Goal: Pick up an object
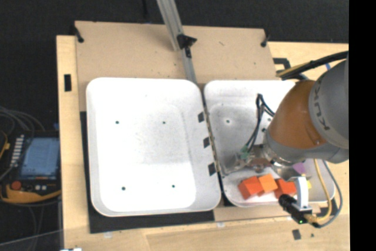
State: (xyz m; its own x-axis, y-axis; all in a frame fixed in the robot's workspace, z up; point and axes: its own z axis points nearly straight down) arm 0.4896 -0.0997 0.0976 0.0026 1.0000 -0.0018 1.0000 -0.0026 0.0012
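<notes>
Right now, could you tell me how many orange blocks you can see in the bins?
2: one orange block near the right bin's front edge, another just right of it. The arm may hide more.

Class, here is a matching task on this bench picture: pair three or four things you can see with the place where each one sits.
Things:
1. orange blocks
2. left bin
3. handheld control pad
4. metal pole

Places:
A. off the bench, at the view's left edge
B. near corner of the right bin, below the arm
C. rising from the bench's far side, between the bins
D. beside the right bin, on the bench

Pairs: 1-B, 2-D, 3-A, 4-C
</notes>
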